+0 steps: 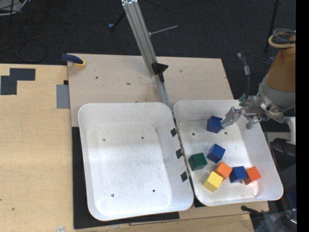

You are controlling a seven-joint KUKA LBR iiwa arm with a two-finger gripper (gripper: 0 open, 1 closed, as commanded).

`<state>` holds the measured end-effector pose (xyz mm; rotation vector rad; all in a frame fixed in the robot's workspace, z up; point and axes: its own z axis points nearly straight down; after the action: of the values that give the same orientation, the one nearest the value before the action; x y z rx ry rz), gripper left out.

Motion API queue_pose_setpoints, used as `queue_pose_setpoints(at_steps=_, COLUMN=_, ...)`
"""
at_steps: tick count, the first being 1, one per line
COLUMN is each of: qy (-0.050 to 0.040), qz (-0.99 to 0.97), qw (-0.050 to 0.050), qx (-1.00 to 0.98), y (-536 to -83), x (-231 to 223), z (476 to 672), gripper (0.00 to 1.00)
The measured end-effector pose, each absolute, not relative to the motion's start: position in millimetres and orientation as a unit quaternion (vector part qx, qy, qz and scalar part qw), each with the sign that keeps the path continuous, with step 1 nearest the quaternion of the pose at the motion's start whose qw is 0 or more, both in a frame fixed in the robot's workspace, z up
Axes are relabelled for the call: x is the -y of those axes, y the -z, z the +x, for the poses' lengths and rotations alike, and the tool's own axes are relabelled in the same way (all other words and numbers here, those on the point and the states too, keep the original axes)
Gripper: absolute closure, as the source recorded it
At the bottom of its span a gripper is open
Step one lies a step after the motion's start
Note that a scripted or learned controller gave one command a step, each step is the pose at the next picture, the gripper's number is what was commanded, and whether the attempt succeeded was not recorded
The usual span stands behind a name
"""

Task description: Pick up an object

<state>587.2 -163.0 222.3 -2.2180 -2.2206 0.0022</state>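
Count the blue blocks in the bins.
3, all in the right bin: one blue block near the gripper, one mid-bin, one between the orange and red blocks.

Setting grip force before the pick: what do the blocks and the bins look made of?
The blocks, such as the yellow block and the green block, look like painted wood or hard plastic: crisp edges, flat matte colour. I cannot tell which. The right bin and left bin look like moulded white plastic, with rounded rims.

Beyond my hand lies dark carpet point(58, 23) strewn with cables point(19, 1). A pale wooden bench point(29, 144) spreads far to its left.
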Motion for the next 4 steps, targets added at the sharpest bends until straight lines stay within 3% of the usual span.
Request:
queue_pose_setpoints(at_steps=1, qy=-0.0006, qz=-0.707, qw=0.001, qx=0.707, y=-222.4, x=163.2, z=587.2, gripper=0.00)
queue_pose_setpoints(at_steps=3, qy=-0.0023, qz=-0.707, qw=0.004, qx=0.707, y=-103.5, x=177.8, z=578.5, gripper=0.00)
queue_pose_setpoints(at_steps=4, qy=0.0001, qz=-0.708, qw=0.000, qx=0.706, y=-91.3, x=177.5, z=579.1, gripper=0.00)
